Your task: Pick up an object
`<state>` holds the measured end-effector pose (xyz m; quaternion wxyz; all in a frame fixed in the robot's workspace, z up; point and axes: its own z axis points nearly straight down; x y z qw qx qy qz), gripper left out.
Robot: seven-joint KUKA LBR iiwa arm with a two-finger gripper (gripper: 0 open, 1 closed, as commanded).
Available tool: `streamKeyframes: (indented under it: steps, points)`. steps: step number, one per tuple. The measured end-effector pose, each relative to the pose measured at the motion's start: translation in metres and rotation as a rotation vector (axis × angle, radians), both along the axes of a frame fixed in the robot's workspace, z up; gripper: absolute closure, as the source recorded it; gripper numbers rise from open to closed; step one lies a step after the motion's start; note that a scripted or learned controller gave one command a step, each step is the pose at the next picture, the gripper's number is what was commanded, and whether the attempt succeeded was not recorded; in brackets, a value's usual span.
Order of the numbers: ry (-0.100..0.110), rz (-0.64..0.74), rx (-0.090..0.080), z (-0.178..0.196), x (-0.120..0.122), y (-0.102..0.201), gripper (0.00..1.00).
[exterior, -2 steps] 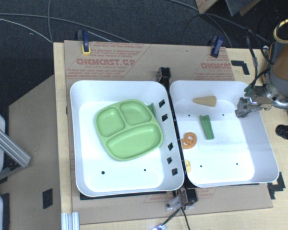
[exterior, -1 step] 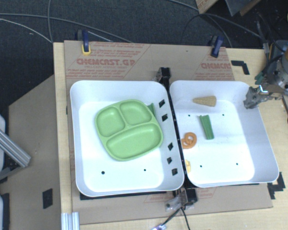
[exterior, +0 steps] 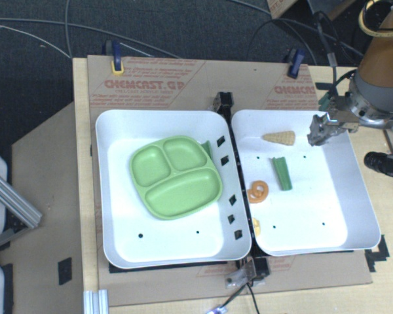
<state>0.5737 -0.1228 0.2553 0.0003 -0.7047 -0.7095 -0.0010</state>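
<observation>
- Two-finger metal gripper [exterior: 319, 135] sits low over the far right part of the right-hand shallow white plastic bin [exterior: 354, 195]. Fingers blur together at this distance; cannot tell how far apart they stand, and nothing visible between them.
- Nearest object: tan cone-shaped piece, like a wafer cone [exterior: 279, 137], lying flat just left of the gripper. Long axis runs left-right, pointed end to the left, wide end toward the fingers. Likely the easiest target; a short shift left would put the fingers over it.
- Nearer the camera and left: green flat rectangular block [exterior: 281, 173], long axis running far to near, slightly slanted.
- Further left again, by the bin's left wall: small orange ring like a doughnut [exterior: 258, 191].
- Left-hand white bin [exterior: 111, 195] holds a pale green three-compartment plastic plate [exterior: 176, 176], well apart from the gripper.
- Brown board under the bins [exterior: 150, 77] carries red print, partly readable as "CHEMCAST GP", repeated at far right.
</observation>
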Motion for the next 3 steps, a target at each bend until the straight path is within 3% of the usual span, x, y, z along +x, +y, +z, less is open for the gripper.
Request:
streamKeyframes:
  steps: [2,3]
  points:
    - [0.001,0.0,0.001,-0.007,0.012,0.117,1.0]
    - [0.005,-0.001,0.0,-0.028,0.014,0.17,1.0]
